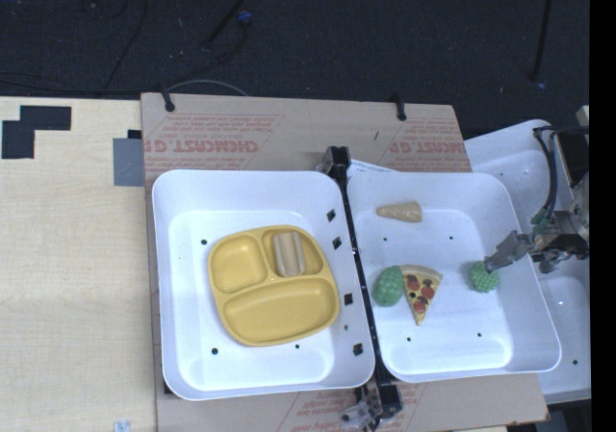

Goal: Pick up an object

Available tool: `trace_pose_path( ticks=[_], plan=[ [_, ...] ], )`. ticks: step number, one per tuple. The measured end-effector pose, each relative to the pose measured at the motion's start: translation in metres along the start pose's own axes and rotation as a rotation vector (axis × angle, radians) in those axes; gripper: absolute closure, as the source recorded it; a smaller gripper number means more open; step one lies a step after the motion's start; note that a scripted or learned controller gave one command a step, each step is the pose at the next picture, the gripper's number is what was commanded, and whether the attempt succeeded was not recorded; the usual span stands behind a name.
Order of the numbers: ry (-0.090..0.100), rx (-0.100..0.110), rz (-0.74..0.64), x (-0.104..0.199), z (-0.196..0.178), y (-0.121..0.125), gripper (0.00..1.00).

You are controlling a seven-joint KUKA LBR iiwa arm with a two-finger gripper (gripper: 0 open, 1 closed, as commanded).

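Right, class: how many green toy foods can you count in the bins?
2, both in the right bin: one green piece touching the pizza slice, another by the gripper.

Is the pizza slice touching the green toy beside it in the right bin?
Touching. The camera view shows the pizza slice with its crust edge against the green toy, with no white bin floor visible between them.

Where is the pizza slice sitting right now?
The pizza slice lies in the right bin, near its middle, touching or almost touching the green leafy toy on its left, with the smaller green piece further right.
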State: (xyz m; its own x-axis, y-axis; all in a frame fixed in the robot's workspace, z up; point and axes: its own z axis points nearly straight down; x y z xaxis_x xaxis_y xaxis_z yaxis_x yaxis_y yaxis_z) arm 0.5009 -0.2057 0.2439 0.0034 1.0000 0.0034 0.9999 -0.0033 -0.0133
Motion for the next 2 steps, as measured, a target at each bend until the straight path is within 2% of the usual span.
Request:
trace_pose_path(
  ticks=[1,2],
  plan=[
    [-0.002,-0.010,-0.003,0.000,-0.006,0.002,0.00],
    [0.000,-0.005,-0.003,0.003,0.048,-0.008,0.00]
  ],
)
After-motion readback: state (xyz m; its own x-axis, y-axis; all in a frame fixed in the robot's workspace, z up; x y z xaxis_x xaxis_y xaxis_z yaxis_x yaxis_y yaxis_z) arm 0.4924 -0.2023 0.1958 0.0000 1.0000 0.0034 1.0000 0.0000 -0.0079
